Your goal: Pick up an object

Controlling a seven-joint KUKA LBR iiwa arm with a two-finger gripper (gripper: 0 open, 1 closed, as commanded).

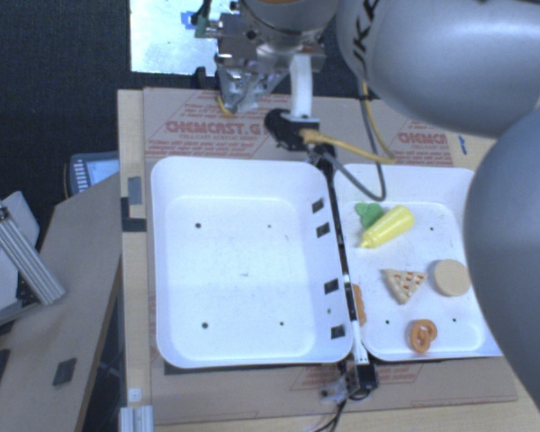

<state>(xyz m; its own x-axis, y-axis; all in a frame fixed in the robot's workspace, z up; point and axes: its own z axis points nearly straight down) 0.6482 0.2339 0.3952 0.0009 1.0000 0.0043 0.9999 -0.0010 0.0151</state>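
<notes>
The right bin [450, 336] holds several toy foods: a yellow corn cob with a green leaf [387, 226], a pizza slice [403, 283], a round tan biscuit [450, 277] and a small orange pretzel [422, 334]. An orange piece [359, 306] lies against the bin's left wall. My gripper [243, 88] hangs high at the back, over the cardboard behind the left bin [166, 241], far from all the foods. I see nothing held in it.
A black divider with clips [333, 241] runs between the two bins. A yellow and a grey cable [360, 156] trail from the wrist over the right bin's back edge. The grey arm [513, 241] covers the right side. A metal rail [13, 241] lies off the bench at left.
</notes>
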